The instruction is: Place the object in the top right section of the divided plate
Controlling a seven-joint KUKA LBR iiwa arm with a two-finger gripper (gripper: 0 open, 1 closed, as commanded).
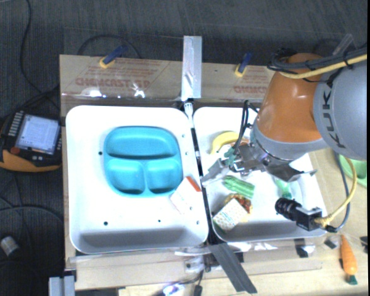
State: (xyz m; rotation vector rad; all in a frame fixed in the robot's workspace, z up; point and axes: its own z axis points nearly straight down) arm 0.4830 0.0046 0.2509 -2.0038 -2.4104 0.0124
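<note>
The gripper point(225, 165) hangs low over the right bin point(308, 227); whether its jaws are open, I cannot tell. Crowded items could foul any grasp, leaving the blue divided plate point(142, 160) unfilled.

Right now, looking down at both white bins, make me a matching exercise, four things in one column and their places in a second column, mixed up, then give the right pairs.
Things:
1. blue divided plastic plate
2. yellow banana-shaped toy
3. green packet
4. black handheld device with a lit screen

Places:
A. on the floor, left of the bench
B. middle of the left bin
C. top of the right bin
D. right bin, below the gripper

Pairs: 1-B, 2-C, 3-D, 4-A
</note>
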